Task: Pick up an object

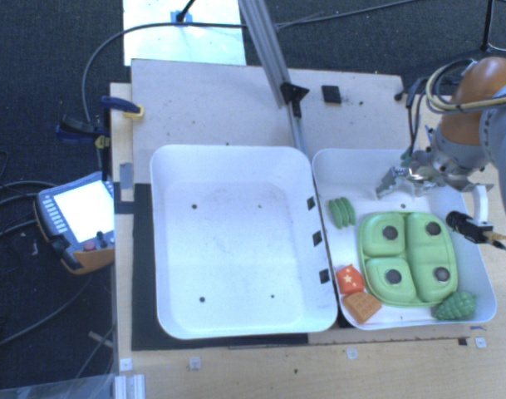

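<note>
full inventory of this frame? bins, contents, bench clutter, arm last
white bins: 2, white, side by side on bench
green tray: 1, light green with four dark-centred wells, right bin
ridged green piece: 1, green, right bin, left of tray
red block: 1, red-orange, right bin front
orange block: 1, orange, right bin front edge
bumpy green object: 1, green, right bin front-right corner
pendant: 1, grey-orange, lit screen, floor left
clamps: 2, blue-yellow, bench left edge
gripper: 1, metallic, over right bin's back

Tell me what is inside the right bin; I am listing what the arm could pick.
The right bin holds a green four-cup tray, a ribbed green piece, a red block, an orange block and a bumpy green piece. Anything under the tray is covered.
</note>
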Motion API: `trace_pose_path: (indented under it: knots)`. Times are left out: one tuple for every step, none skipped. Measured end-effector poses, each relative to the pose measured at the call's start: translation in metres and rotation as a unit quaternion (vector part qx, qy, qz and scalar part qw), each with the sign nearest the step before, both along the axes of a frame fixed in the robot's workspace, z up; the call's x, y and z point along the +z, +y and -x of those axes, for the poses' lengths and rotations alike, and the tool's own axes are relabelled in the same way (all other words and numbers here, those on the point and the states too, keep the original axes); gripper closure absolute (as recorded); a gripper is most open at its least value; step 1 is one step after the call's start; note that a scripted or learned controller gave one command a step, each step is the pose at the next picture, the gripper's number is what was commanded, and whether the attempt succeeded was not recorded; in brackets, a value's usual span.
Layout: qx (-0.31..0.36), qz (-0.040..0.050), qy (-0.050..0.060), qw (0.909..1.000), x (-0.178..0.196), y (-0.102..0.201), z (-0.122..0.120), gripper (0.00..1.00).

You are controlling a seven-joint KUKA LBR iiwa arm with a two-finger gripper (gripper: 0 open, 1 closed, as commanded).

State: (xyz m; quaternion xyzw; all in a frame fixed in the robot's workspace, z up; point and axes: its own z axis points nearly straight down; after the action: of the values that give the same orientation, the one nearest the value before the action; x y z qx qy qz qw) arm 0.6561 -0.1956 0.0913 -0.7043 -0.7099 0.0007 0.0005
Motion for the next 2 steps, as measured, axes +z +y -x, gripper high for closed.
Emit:
trace_pose_path:
  knots:
    - [0.001,0.0017,-0.004,1.0,0.015,-0.001,-0.003,1.0]
    - [-0.003,0.0011,-0.005,1.0,0.068,-0.01,0.0,1.0]
